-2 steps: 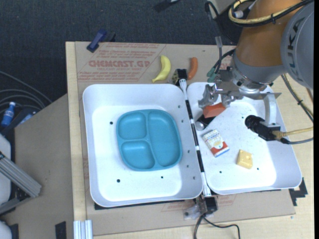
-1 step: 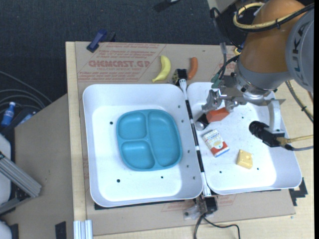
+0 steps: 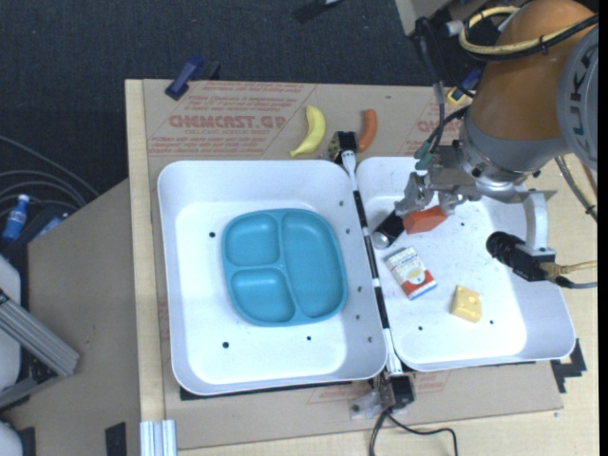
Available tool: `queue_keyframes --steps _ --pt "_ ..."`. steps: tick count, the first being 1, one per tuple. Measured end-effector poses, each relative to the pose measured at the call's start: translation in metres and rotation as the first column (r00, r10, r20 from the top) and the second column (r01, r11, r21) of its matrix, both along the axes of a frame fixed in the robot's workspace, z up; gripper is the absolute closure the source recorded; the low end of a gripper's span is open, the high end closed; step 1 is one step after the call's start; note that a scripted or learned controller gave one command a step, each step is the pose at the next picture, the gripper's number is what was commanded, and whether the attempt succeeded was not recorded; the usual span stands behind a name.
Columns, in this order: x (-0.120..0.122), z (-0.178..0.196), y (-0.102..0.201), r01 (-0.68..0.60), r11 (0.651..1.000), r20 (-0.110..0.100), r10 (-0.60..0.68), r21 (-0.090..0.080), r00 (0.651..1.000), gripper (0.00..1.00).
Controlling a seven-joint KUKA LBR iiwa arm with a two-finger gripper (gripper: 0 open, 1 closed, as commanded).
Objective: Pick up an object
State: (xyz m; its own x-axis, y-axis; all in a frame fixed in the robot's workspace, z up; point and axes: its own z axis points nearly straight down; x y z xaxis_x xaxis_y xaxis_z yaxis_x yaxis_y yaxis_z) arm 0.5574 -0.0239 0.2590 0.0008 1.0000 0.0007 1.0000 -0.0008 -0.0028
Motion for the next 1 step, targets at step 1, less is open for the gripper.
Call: queue_keyframes --steps 1 --pt "0.0048 0.0016 -0.0335 0.0 1.0 0.004 0.0 -0.002 1.0 1.0"
